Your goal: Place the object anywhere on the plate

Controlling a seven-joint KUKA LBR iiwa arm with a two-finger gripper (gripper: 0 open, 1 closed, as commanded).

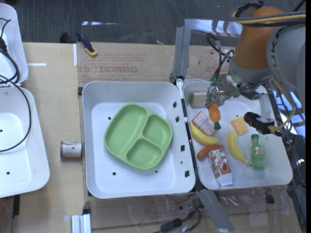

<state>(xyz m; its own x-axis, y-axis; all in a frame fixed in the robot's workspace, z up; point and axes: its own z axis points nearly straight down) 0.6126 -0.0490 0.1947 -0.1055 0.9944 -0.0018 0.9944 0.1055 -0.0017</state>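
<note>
The gripper (214, 102) hangs over the rear left part of the right bin (279, 176), its fingers closed around the top of a toy carrot (215, 114), which hangs upright below them, orange body down to a small green tip. The carrot appears lifted clear of the bin floor, though the slanted view leaves this uncertain. Just below it lie a red-and-white packet (203, 122) and 1 banana (203, 136); a green sponge-like block (198, 99) sits just beside the gripper to the left. Farther out in the same bin lie a sausage (209, 151), a small carton (221, 166), a 2nd banana (236, 147), a cheese slice (239, 125) and a green bottle (257, 152). The left bin (92, 135) holds the green plate (139, 136), with 3 compartments, near its centre, well apart from the carrot. Judged step: the grasp is made and transport is due. The next move calls for enough height to pass the walls between the 2 bins, travel leftward to above the plate, then lowering and release.
</note>
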